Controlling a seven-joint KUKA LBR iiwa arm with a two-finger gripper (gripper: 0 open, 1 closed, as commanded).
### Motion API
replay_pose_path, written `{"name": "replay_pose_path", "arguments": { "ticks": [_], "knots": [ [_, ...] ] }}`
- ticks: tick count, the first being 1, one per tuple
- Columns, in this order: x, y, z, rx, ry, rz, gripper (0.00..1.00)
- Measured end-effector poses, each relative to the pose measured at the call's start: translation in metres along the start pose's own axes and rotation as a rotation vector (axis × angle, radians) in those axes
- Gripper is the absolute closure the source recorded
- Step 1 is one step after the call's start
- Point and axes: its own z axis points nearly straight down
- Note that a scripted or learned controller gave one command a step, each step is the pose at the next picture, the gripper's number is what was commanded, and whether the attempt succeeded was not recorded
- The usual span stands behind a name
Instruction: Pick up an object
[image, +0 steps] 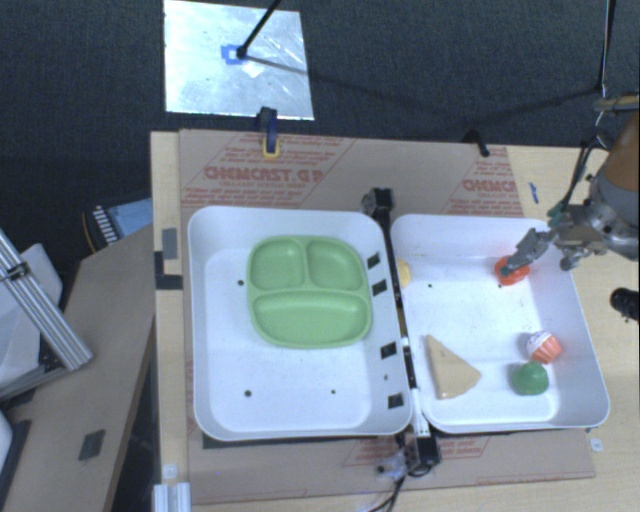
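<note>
We see two white bins side by side. The left bin (215, 400) holds a green divided plate (308, 291), lying flat near its middle. The right bin (580, 380) holds a tan wedge (450, 368) at its near left, a green ball (530, 378) and an orange-and-white ball (544, 346) just beside each other at the near right, and a small yellow piece (404, 271) against the left wall. The gripper (516, 263) (reaching in from the right) pinches an orange-red object (511, 271) at the bin's far right.

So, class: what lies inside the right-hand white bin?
In the right bin: tan wedge, green ball, orange-and-white ball, orange-red object partly covered by the claw.
</note>
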Motion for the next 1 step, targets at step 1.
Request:
{"name": "replay_pose_path", "arguments": {
  "ticks": [1],
  "knots": [
    [0.0006, 0.0027, -0.0075, -0.012, -0.003, -0.003, 0.00]
  ]
}}
